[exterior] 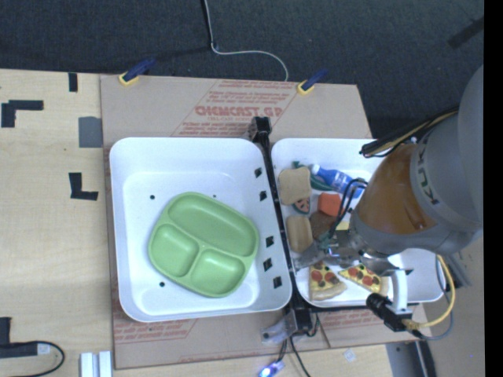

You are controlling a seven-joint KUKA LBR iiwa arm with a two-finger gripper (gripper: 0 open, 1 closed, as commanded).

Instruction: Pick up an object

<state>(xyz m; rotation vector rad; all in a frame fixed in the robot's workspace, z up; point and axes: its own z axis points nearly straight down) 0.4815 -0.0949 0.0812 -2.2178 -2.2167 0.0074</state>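
Toy food pieces (308,210) lie crowded along the left side of the right bin (424,289): tan bread-like slices, an orange block, a blue item and two pizza slices (346,278) near the front wall. The arm's gripper (334,246) hangs low over this pile, and whether it is released or clenched cannot be told from this slant. A green divided plate (204,244) rests alone in the left bin (130,210).
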